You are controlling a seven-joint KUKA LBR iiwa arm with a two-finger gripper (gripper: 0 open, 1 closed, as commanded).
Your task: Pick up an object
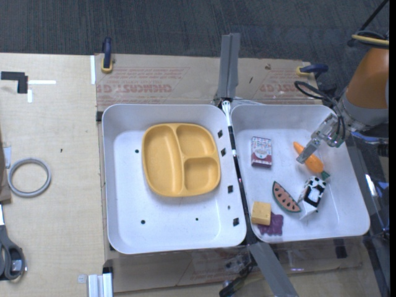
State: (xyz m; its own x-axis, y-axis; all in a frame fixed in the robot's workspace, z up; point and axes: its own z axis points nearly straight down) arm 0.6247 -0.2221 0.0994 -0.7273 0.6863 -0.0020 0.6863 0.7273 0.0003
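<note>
Reaching into the right bin point(352, 166) for the carrot point(312, 161).
Jaws' point(307, 155) opening impossible to tell; carrot directly under the tips, nothing visibly held. Likely slip or nudge toward cow toy point(314, 194) just below.

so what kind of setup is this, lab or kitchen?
Most likely a robot lab's pick-test bench, not a kitchen. Two white bins sit on clamped cardboard, the arm's hand hangs over toy food such as a watermelon slice, and a tape roll lies on the bench.
</note>
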